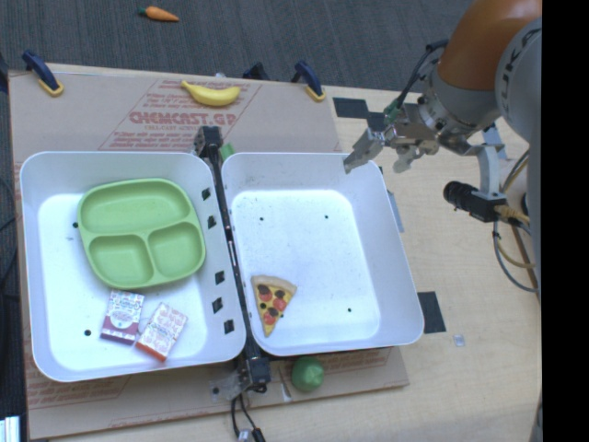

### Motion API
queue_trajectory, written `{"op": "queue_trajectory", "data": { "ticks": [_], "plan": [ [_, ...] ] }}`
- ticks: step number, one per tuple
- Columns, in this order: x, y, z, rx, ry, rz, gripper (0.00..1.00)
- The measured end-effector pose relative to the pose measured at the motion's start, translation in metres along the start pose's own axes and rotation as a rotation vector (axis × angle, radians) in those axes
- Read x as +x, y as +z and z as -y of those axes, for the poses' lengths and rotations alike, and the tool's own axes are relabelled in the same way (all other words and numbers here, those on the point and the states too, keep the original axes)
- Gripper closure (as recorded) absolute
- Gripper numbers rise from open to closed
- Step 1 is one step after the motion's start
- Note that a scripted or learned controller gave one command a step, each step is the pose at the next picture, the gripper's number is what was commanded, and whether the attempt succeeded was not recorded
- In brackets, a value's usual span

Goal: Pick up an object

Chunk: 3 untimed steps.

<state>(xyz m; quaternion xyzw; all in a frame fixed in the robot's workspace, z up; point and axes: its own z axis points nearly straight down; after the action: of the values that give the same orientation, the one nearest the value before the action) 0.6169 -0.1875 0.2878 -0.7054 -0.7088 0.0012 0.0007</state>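
A toy pizza slice (271, 302) lies near the front left of the right bin (368, 247). In the left bin (41, 247) a green divided plate (140, 231) sits at the back, and two small snack packets (123, 316) (162, 330) lie in front of it. My gripper (379, 155) hangs above the right bin's back right corner, well away from every object. Its two fingers are spread apart with nothing between them.
A toy banana (212, 91) rests on the cardboard behind the bins. A green ball (308, 373) sits in front of the right bin. A toy carrot (161, 13) lies on the floor beyond the bench. Clamps (309, 79) hold the cardboard's back edge.
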Motion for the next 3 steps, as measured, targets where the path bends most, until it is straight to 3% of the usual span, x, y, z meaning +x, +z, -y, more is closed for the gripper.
{"op": "queue_trajectory", "data": {
  "ticks": [1, 2, 3],
  "plan": [
    [-0.003, 0.145, 0.006, 0.003, -0.001, -0.001, 0.00],
    [-0.023, 0.187, -0.031, 0.000, -0.002, -0.001, 0.00],
    [-0.023, 0.181, -0.041, -0.003, -0.002, -0.002, 0.00]
  ]
}}
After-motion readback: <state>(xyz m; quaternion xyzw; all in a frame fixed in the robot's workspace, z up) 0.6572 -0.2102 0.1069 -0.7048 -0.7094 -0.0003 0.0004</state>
